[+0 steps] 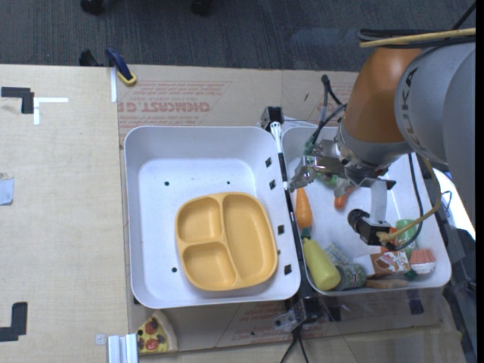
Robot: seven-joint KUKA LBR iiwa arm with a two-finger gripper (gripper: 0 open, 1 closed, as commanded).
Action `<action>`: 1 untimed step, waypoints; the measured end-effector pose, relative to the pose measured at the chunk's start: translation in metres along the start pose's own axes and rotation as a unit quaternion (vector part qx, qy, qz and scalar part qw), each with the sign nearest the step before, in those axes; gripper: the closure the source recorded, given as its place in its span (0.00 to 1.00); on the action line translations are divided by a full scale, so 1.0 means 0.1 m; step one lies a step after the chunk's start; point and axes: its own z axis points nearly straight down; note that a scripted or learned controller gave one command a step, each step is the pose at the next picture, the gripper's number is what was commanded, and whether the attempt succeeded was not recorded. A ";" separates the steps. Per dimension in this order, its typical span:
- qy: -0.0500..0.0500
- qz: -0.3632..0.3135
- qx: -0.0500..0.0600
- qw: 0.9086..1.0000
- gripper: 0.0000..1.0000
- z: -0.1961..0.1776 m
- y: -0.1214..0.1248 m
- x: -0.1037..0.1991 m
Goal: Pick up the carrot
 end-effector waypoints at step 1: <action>-0.001 0.043 0.000 0.999 0.00 0.00 0.15 -0.45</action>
